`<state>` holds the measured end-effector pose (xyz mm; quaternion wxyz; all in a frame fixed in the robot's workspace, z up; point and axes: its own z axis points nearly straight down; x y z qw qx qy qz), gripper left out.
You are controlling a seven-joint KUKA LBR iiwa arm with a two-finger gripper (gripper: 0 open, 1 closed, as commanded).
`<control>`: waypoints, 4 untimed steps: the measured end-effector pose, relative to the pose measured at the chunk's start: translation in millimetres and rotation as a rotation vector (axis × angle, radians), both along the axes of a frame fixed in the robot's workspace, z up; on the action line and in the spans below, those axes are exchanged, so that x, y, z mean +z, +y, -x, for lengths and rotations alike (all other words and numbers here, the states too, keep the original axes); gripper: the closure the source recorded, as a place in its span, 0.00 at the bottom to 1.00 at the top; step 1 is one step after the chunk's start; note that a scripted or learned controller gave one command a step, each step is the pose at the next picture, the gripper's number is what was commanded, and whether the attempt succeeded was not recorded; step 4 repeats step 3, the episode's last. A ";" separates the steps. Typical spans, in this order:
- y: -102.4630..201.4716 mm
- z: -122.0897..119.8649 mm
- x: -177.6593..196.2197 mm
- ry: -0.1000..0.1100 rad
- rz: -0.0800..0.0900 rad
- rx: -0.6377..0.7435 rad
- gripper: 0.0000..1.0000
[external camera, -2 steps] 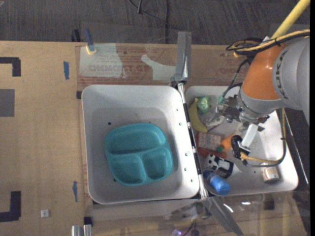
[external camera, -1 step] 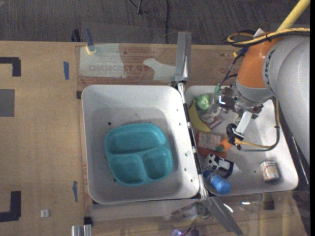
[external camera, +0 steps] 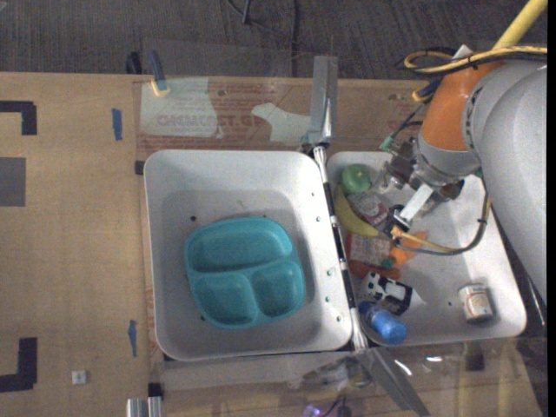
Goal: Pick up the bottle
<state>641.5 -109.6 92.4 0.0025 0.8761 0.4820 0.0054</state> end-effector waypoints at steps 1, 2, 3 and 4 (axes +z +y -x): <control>0.5 -2.1 11.9 -0.006 0.001 0.003 1.00; 16.7 -6.3 29.5 0.012 0.001 -0.021 1.00; -50.4 -0.4 -4.5 0.008 -0.001 -0.368 1.00; -50.4 -0.4 -4.5 0.008 -0.001 -0.368 1.00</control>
